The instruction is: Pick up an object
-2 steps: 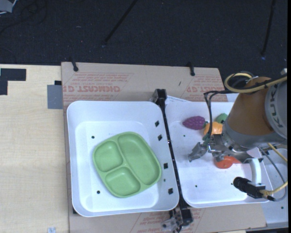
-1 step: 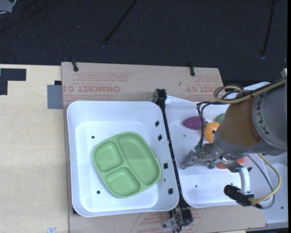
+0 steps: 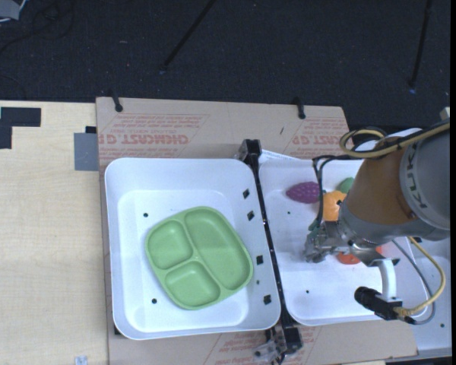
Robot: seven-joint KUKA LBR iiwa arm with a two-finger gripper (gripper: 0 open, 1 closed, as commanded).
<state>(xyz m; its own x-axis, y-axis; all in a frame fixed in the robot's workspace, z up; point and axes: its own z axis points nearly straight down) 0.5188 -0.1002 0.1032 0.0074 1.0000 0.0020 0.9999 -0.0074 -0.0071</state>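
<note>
Currently the arm reaches in from the right, low over the right bin, and the hand sits down near that bin's floor, left of centre. Whether it is open or closed cannot be told; the wrist body hides most of it.

Candidate things lie in the right bin, clustered by the hand. A purple object, oval and bumpy-looking, lies near the bin's far wall, apart from the hand. An orange object lies just beside the wrist, partly covered by it. A green object peeks out behind the orange band. A red-orange piece shows under the wrist, close to the hand; contact unclear.

The left bin holds a green divided plate, lying flat, three compartments, nothing in them.

Judgement on handling: the small things look like toy produce, probably light, stiff plastic, smooth and rounded, so apt to squirt out of a pinch. Best taken across the narrow middle, from straight above. The purple one is the clearest target, free on all sides. The plate would be awkward: wide, flat, only its rim to catch.

Nothing visibly held at this moment.
</note>
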